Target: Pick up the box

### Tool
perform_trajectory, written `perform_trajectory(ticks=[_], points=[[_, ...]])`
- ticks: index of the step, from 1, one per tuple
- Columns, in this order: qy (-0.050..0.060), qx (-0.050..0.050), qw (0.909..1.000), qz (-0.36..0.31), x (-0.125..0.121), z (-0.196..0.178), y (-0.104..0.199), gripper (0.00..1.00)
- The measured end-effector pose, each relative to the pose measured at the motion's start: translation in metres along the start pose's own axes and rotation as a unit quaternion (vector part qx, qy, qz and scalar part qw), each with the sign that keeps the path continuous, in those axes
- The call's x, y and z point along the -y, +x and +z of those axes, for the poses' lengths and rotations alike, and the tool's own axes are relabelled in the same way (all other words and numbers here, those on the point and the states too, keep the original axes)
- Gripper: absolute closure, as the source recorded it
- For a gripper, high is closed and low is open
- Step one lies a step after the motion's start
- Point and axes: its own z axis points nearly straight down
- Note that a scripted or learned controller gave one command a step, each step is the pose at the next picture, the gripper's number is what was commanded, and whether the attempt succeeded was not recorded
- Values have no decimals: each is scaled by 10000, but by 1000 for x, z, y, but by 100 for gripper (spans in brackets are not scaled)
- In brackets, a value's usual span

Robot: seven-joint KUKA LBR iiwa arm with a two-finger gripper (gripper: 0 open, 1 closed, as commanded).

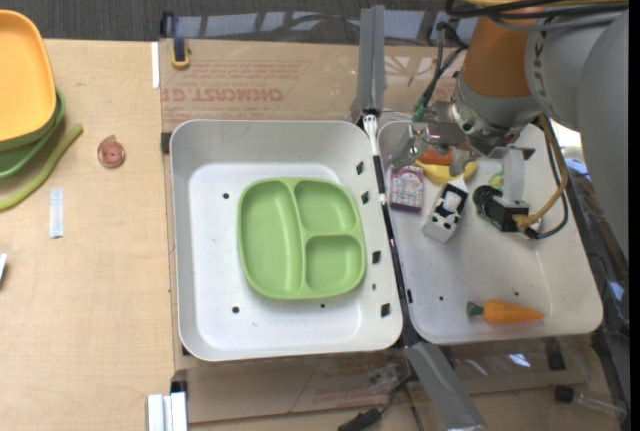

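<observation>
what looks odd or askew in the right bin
The small pink box leans against the right bin's left wall rather than lying flat, and the white toy beside it sits tilted. The carrot lies apart near the front. Nothing looks spilled or broken.

Two white bins sit side by side on the surface point(90, 319). The left bin point(200, 319) holds a green tray point(300, 237). In the right bin point(560, 304), a small box point(406, 189) stands at ten o'clock, a carrot point(508, 312) at five. The arm point(510, 29) hangs over the bin's twelve o'clock edge, end effector point(447, 214) near the box.
</observation>
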Motion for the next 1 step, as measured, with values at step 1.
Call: perform_trajectory(ticks=[1], points=[[0,0,10000,0,0,0,0,0]])
